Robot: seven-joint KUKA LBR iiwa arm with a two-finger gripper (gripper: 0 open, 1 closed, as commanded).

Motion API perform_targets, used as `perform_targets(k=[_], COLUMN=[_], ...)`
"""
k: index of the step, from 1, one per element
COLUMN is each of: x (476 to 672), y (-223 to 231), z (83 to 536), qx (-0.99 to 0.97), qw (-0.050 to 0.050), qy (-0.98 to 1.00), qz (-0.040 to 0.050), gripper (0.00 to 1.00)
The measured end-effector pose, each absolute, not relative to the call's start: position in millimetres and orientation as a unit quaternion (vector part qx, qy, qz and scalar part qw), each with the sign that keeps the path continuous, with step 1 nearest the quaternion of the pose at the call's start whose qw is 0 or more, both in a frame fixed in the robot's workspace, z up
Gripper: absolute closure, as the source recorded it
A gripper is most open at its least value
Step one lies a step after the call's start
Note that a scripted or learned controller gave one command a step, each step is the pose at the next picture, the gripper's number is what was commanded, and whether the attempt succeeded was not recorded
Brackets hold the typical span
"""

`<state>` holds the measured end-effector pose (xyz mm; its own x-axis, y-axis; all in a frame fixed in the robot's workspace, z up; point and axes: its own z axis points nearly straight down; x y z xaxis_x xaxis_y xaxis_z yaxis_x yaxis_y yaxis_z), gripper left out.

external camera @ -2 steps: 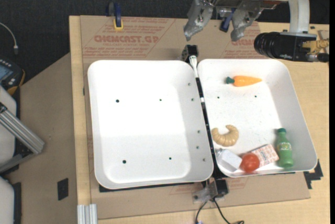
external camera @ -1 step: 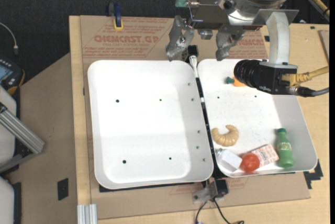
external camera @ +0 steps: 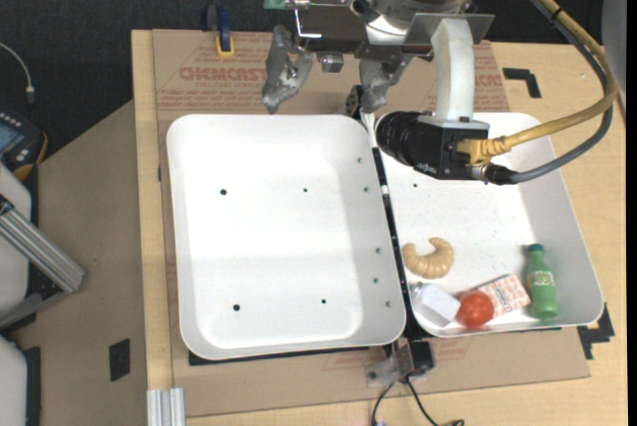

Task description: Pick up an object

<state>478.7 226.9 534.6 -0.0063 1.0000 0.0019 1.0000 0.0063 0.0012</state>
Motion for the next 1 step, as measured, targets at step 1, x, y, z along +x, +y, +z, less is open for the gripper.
perform_targets(k=[1], x=[479.1], y=[224.7], z=[535.0], qx=[-0.707], qw=[0.000], qy=[-0.708], qz=[-0.0008], gripper=[0.00])
